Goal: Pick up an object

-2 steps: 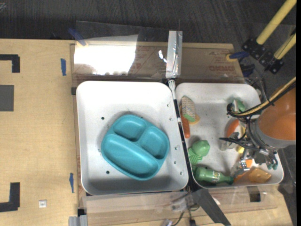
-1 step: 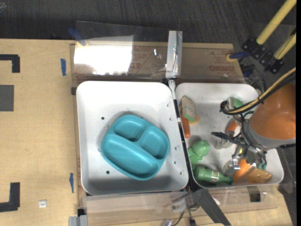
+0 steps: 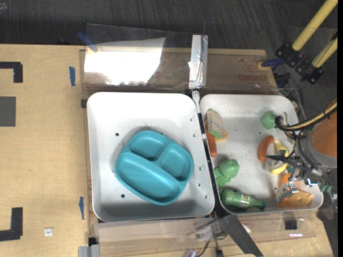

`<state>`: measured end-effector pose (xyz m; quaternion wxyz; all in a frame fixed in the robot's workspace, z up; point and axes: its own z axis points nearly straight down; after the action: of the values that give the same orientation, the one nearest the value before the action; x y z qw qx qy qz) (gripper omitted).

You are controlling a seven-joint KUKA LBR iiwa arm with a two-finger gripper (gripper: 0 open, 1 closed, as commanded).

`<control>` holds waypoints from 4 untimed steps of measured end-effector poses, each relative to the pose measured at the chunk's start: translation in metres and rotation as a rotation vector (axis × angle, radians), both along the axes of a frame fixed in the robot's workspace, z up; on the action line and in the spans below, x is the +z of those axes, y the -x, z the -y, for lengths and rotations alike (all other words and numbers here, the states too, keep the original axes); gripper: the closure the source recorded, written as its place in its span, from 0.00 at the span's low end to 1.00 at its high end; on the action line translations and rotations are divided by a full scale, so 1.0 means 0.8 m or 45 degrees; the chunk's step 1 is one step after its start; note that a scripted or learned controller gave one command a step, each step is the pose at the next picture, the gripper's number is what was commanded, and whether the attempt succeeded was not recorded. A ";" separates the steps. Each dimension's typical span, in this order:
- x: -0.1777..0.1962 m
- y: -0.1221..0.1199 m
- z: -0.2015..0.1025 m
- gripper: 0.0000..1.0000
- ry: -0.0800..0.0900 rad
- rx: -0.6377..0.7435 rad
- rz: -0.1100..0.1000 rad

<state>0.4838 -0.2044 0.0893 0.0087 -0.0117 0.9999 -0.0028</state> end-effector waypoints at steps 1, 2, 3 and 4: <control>0.001 -0.007 -0.101 0.00 -0.007 0.039 -0.001; 0.017 -0.012 -0.101 1.00 -0.004 0.040 0.013; 0.241 -0.041 -0.051 1.00 -0.001 0.019 -0.003; 0.018 -0.051 -0.046 1.00 -0.012 0.004 -0.029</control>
<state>0.5243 -0.1677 0.1036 -0.0028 -0.0132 0.9999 0.0022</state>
